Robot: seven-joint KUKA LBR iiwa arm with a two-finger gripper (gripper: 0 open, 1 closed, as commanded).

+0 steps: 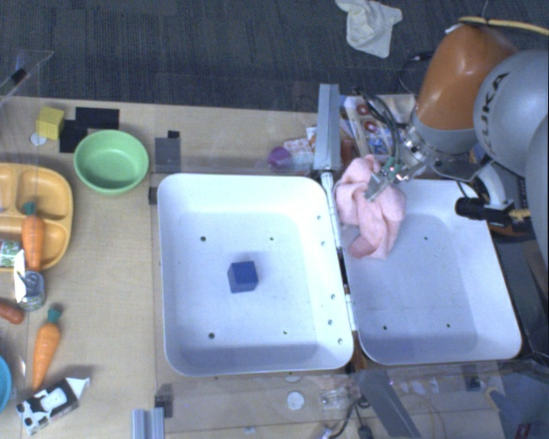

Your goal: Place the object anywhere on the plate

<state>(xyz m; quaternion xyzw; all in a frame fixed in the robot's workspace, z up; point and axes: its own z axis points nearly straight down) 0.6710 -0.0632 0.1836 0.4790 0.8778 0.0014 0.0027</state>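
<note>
Cloth (pixel 371 214), pink, hangs pinched between my gripper (pixel 378 183) fingers, lifted over far-left corner of right bin (pixel 446 326). Blue cube (pixel 243 275) sits mid left bin (pixel 249 343). Arm reaches in from right.

A green bowl (pixel 111 160) sits on the wooden surface (pixel 103 343) left of the two white bins. Beside it, a yellow divided tray (pixel 51 201) holds a toy carrot (pixel 32 241). A second carrot (pixel 45 343) lies nearer the front, with a small cow-patterned carton (pixel 51 403) below it. A yellow block (pixel 50 123) rests near the back edge. A crumpled white cloth (pixel 369 24) lies on the dark floor.
</note>
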